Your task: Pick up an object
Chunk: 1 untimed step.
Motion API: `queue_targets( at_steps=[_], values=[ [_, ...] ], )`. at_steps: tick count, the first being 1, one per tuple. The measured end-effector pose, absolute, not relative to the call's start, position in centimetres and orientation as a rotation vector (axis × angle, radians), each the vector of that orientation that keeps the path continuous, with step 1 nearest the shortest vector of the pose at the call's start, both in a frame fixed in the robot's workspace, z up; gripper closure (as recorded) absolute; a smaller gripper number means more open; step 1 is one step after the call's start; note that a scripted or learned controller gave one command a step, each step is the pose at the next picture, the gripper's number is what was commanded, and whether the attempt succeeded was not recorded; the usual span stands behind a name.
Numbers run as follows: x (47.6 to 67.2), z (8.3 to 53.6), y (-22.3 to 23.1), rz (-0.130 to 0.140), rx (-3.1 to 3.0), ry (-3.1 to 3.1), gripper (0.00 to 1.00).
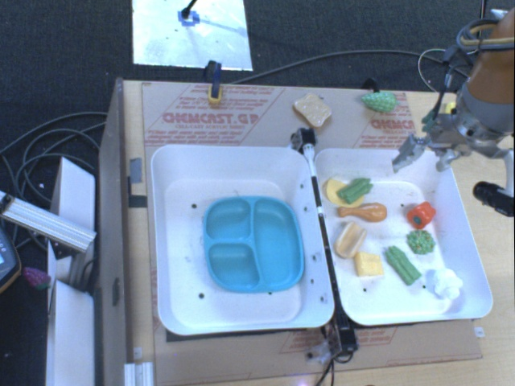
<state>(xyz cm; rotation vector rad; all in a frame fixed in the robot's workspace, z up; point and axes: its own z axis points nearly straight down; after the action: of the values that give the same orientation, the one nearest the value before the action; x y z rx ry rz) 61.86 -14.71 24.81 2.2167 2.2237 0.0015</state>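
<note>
Dark carpet floor (56,47), cables (48,131), cardboard-topped bench (241,111).

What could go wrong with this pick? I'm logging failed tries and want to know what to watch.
1. The toy foods in the right bin lie close together: the drumstick touches the green pepper, so the hand may nudge or snag a neighbour.
2. The hand hovers at the bin's far rim, open; descending there could strike the wall.
3. The white item blends into the bin.

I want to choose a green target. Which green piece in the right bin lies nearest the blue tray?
The green piece resting across the yellow item at the bin's upper left; the other two lie farther right.
</note>
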Motion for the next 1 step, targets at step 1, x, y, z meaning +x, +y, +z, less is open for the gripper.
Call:
queue_targets(
  at_steps=[1],
  values=[
    [59.50,19.64,-20.74,-0.001,2.219,2.222,0.00]
  ],
)
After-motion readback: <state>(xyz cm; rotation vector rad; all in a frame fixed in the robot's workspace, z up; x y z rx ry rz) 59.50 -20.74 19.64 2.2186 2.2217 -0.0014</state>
